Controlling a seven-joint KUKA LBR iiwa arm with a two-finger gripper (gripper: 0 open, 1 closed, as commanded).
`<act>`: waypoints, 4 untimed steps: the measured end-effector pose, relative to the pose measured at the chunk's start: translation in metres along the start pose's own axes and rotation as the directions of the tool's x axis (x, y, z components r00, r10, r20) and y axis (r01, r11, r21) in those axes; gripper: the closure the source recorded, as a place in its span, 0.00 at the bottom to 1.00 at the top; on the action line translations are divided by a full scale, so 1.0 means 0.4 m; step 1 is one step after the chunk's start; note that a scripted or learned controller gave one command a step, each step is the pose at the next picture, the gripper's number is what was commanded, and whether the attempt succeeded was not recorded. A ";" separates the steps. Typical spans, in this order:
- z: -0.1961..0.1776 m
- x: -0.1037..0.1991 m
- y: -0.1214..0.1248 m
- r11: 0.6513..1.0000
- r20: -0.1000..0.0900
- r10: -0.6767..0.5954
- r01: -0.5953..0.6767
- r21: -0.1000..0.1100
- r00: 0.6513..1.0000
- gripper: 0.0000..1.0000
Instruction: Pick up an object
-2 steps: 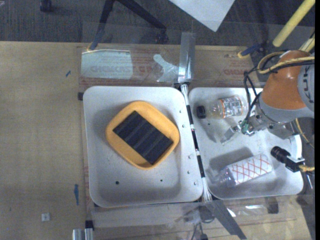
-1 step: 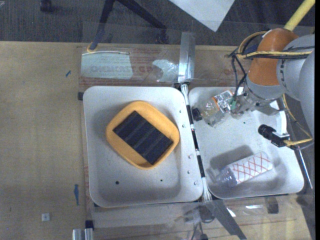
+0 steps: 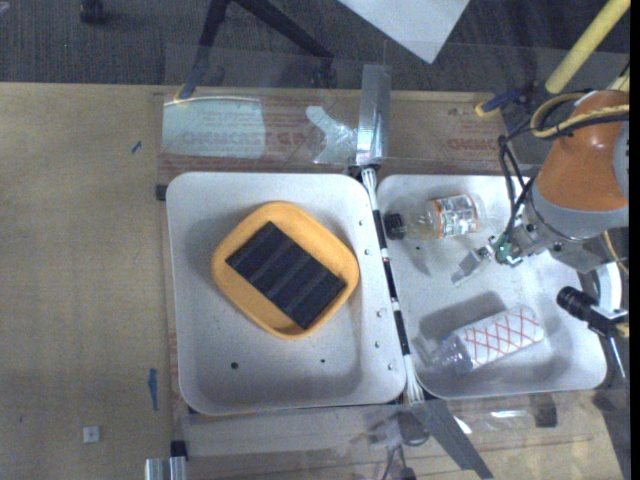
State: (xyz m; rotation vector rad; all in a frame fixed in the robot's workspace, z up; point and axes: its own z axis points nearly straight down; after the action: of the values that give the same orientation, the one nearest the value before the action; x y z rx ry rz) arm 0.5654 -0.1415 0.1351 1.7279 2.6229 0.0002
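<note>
My gripper [image 3: 478,261] hangs low in the right bin [image 3: 590,363], its tips near the floor between the small clear bottle [image 3: 443,217] and the white packet with a red lattice print [image 3: 498,335]. I cannot tell whether I am released or clenched; nothing is visible between my tips.

The bottle lies on its side at the bin's far end, dark cap toward the divider. I judge it light, rigid, smooth and liable to roll; take it across the body. The packet, near the front, looks soft and crinkly; pinch mid-length. The orange-rimmed dark pad [image 3: 285,269] sits in the left bin [image 3: 200,368], likely too broad.
</note>
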 end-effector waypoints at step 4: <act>0.098 -0.074 0.182 0.998 -0.003 -0.017 0.017 0.064 1.000 1.00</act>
State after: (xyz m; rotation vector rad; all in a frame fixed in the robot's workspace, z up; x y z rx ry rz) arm 0.6440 -0.1402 0.0962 1.7251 2.6676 -0.0831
